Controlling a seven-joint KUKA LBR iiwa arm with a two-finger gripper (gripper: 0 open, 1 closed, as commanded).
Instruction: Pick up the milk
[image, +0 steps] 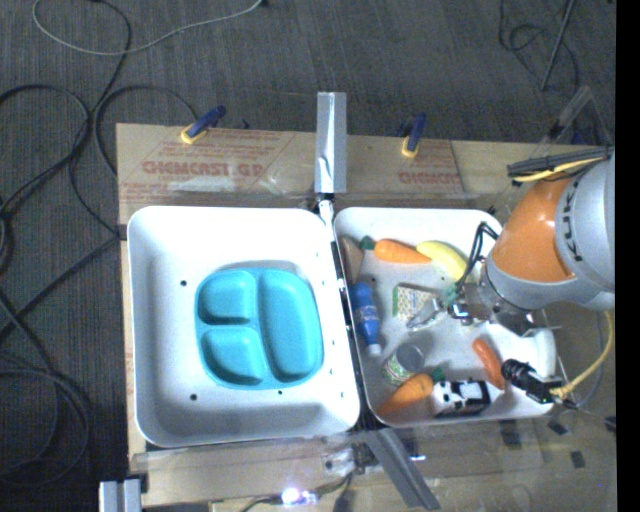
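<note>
camera view: cardboard (215, 168) reads "gidecast"; milk (460, 396) cow-patterned.

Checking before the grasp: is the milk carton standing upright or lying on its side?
Lying on its side. The milk carton shows its long black-and-white face upward, flat on the right bin's floor beside a carrot.

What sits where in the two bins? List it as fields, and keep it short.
left bin: blue divided tray
right bin: milk carton, upper carrot, lower carrot, banana, blue bottle
milk carton: by the view's lower rim, next to the lower carrot
gripper: over the right bin's middle, apart from the milk carton
</note>
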